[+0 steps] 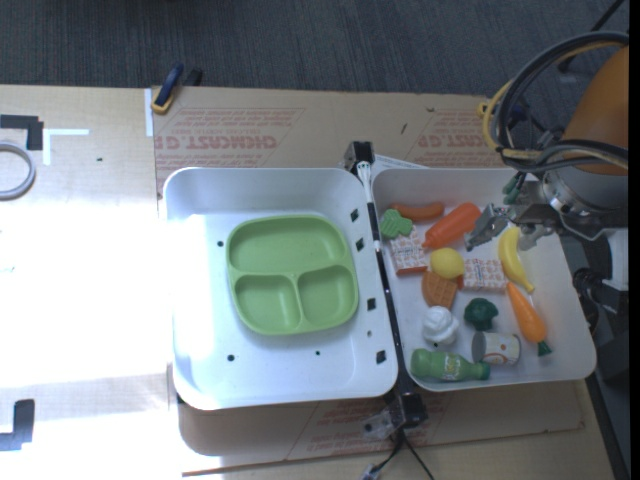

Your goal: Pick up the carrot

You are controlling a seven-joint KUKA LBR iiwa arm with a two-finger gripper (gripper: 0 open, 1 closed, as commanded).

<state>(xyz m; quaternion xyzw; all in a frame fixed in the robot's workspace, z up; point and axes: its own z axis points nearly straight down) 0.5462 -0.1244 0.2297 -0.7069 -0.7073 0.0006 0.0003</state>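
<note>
In the camera view I see the two white bins side by side. The left bin [190, 268] holds a green divided plate [293, 273]. The right bin [570, 298] is full of toy food.

The carrot [526, 313] lies at the right side of the right bin, nearer to the near wall than to the far one. It is orange and lies at a slant, with its small green end toward the near right corner. Just on its far side is a banana [514, 255], and on its left is a dark green broccoli [481, 312]. On its near left lies a small can [497, 348].

A second orange tapered piece [453, 224] lies further to the far left in the same bin, beside a yellow lemon [447, 262].

The arm comes in from the right, with the orange band [605, 118] and black cables above the wrist. The gripper [503, 228] is over the far part of the right bin, between the second orange piece and the top of the banana. It is apart from the carrot, on its far side. I cannot tell if the claw is released or clenched, and I see nothing held in it.
</note>
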